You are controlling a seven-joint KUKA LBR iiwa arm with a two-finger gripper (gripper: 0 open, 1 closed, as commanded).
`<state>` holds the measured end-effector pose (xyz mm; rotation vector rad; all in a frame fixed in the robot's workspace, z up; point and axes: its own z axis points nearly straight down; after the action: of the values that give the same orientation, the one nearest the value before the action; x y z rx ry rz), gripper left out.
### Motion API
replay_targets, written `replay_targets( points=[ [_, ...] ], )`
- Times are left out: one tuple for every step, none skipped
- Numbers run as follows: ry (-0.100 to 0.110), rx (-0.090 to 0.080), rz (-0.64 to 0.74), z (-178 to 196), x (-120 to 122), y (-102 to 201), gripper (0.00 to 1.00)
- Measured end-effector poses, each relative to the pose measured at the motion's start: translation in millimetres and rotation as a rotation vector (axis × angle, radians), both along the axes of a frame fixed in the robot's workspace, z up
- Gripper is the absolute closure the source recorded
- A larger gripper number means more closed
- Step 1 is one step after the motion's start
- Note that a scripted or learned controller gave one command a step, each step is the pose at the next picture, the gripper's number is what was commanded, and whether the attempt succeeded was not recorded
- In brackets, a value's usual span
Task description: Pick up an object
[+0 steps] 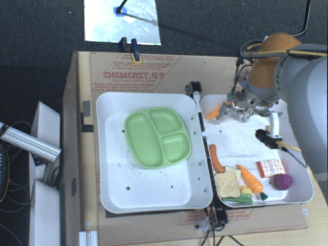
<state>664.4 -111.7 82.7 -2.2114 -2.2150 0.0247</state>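
We see the gripper (237, 108) low at the far end of the right bin (302, 193), w/ an orange piece (213, 113) just beside it. Risk: fingers nudge that piece vs the bin wall instead of closing round it. Jaw state: we can't tell, wrist blocks it. Other toys cluster at the near end, e.g. a carrot (251, 178).

Toy foods are lying scattered in the right-hand white bin (307, 188): an orange piece (213, 113) is resting near its far left corner, a red sausage (216, 158) is lying along the left wall, and a cracker (228, 183), carrot (251, 178), small red-and-white box (270, 167) and purple ball (282, 181) are crowding the near edge.
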Motion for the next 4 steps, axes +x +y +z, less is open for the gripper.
replay_targets(
  points=[
    [-0.003, -0.002, 0.002, 0, 1, 14, 0.00],
    [-0.021, 0.003, 0.000, 2, -33, 19, 0.00],
    [0.003, 0.004, -0.001, 2, 0, 24, 0.00],
    [0.006, -0.002, 0.001, 12, 0, 20, 1.00]
  ],
)
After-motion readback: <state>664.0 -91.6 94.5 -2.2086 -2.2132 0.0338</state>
